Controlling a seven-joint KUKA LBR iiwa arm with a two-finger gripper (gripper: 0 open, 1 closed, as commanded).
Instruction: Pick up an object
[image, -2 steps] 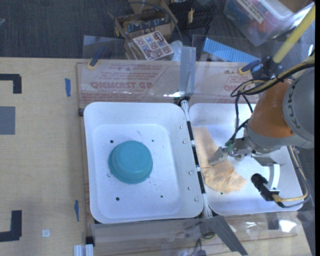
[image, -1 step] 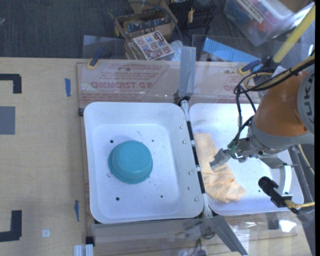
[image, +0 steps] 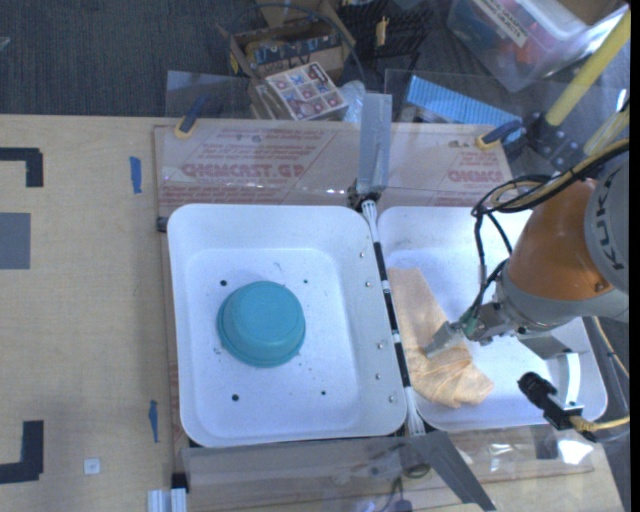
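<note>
A crumpled tan cloth lies along the left side of the right bin. My gripper reaches in from the right and sits low on the cloth's middle, its tip touching the fabric. The fabric around the tip hides how the tip stands. An upside-down teal bowl rests in the middle of the left bin, well away from the arm.
The arm's grey and orange body covers much of the right bin's right half. A raised divider separates the two bins. Clear plastic sheets and clutter lie beyond the bins' far edge.
</note>
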